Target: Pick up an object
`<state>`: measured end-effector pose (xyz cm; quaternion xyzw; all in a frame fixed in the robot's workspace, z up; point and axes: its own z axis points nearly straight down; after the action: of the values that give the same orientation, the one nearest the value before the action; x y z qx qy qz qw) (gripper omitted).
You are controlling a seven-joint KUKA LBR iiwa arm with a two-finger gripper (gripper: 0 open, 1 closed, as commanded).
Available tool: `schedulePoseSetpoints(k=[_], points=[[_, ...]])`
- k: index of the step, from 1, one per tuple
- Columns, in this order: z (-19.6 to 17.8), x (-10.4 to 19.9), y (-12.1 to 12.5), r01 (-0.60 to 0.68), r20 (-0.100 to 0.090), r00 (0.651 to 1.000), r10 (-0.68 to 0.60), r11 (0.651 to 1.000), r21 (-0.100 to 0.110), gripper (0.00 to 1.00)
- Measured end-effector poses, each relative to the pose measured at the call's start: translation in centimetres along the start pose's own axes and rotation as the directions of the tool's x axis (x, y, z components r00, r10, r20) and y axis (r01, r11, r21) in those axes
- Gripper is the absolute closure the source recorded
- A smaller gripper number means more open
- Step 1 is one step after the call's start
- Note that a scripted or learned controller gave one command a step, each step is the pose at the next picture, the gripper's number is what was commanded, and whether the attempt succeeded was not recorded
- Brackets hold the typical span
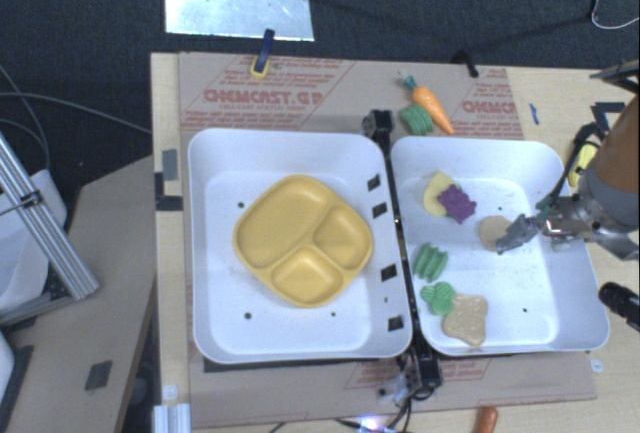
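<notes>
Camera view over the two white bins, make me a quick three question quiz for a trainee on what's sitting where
1. True or false: the yellow divided plate lies in the left bin.
2. Which item lies outside both bins, on the cardboard above the right bin?
A. the purple toy
B. the toy carrot
C. the tan flat piece
3. Fill in: the gripper is over the ____ bin, beside a small round tan piece.

Key
1. True.
2. B: the toy carrot lies on the cardboard; the purple toy and the tan flat piece lie in the right bin.
3. Right.
</notes>
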<state>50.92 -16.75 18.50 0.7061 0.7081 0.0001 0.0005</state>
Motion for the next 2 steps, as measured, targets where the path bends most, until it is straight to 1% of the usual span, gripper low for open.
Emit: schedulePoseSetpoints(k=[1,2], points=[[10.5,-4.1,-2.5,-0.007,-0.001,1.000,0.007,1.000,0.004,0.00],[10.0,2.9,7.0,0.010,0.000,1.000,-0.010,1.000,-0.008,0.00]])
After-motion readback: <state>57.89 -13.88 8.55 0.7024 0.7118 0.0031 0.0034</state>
